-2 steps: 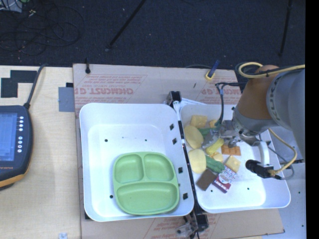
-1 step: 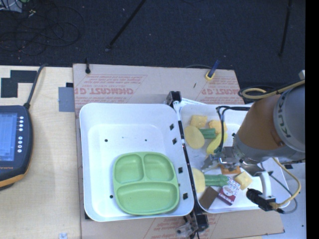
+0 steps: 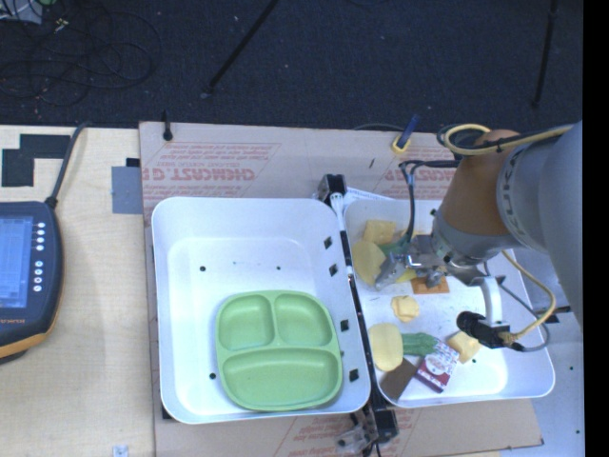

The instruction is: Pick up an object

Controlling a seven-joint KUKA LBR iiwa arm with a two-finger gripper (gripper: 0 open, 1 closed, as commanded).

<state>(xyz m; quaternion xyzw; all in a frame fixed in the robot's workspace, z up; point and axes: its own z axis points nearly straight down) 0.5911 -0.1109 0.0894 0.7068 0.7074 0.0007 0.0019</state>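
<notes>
My gripper [image 3: 398,267] is down in the right bin [image 3: 495,384], near its upper left part, among yellow foam pieces. A pale yellow block [image 3: 380,231] lies just behind it and a yellow-green piece [image 3: 367,261] lies to its left, touching or nearly touching the fingers. An orange item [image 3: 430,285] shows just right of the gripper. Closer to the front lie a small yellow piece [image 3: 405,307], a rounded yellow piece [image 3: 385,347], a green item [image 3: 419,343], a red and white packet [image 3: 437,367], a brown piece [image 3: 398,380] and a yellow cube [image 3: 463,346].
The left bin [image 3: 181,255] holds a green divided plate [image 3: 279,349]. A divider with black clips [image 3: 340,284] separates the bins. A tablet [image 3: 24,269] sits at the far left on the bench. Cables [image 3: 495,327] hang from the arm over the right bin.
</notes>
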